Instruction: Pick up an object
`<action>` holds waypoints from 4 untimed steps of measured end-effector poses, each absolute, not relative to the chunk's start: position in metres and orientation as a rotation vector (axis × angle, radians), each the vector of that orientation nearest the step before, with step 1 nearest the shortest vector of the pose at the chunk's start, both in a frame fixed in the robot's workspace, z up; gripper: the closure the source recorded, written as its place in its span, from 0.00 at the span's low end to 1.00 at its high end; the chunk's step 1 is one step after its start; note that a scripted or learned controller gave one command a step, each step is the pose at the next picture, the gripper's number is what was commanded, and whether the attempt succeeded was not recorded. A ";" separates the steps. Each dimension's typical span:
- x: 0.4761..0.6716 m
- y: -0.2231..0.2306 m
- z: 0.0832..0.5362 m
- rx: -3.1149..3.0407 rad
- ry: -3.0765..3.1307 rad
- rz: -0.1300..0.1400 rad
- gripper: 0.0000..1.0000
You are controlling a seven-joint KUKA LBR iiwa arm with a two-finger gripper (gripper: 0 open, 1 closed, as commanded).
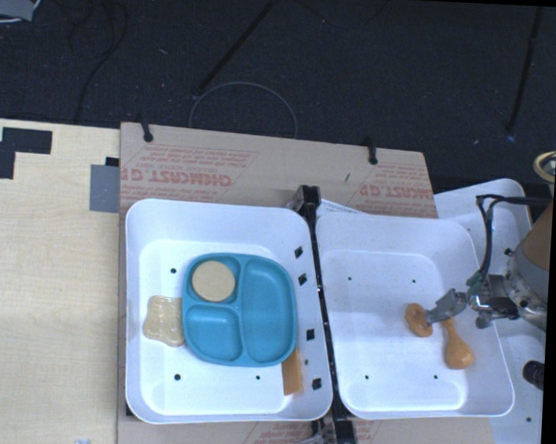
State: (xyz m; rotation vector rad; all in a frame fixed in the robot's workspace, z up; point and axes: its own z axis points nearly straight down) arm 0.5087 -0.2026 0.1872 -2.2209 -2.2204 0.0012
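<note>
Touching orange toy (437, 333), pincer (439, 313) tips low

- The cardboard sheet (262, 173) under the bins bears red print along its far edge, upside down and mirrored, too garbled to read surely.
- More red print along its near edge is illegible.
</note>
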 end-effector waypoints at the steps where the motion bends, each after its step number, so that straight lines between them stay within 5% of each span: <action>1: 0.506 -0.197 0.143 -2.216 -2.217 0.004 0.00; 2: 0.506 -0.195 0.090 -2.217 -2.219 0.001 0.00; 3: 0.506 -0.197 0.102 -2.221 -2.214 0.003 1.00; 4: 0.505 -0.200 0.165 -2.222 -2.225 -0.002 1.00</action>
